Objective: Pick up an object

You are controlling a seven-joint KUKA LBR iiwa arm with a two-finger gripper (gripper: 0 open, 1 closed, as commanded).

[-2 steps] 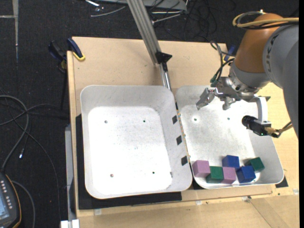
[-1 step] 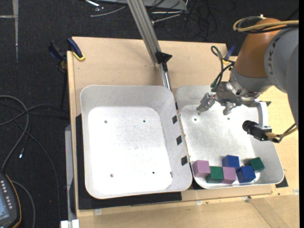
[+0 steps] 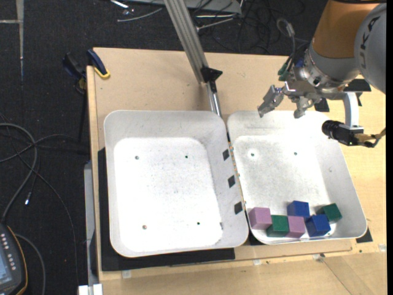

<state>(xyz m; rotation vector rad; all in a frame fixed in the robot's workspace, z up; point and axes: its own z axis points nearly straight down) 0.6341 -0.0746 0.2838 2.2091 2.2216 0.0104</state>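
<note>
Several small blocks lie in a cluster at the near edge of the right bin (image 3: 341, 177): a purple block (image 3: 260, 217), a green block (image 3: 279, 225), a pink-purple block (image 3: 296, 226), a blue block (image 3: 298, 209), another blue block (image 3: 318, 225) and a dark green block (image 3: 332, 212). My gripper (image 3: 284, 105) hangs above the far edge of that bin, well away from the blocks. Its two fingers are spread apart with nothing between them.
The left bin (image 3: 116, 165) sits beside the right one, sharing a middle rim with black clips. A slanted metal pole (image 3: 187, 32) rises from behind the bins. A black cylinder (image 3: 338, 132) juts from the arm over the right bin's far right corner.
</note>
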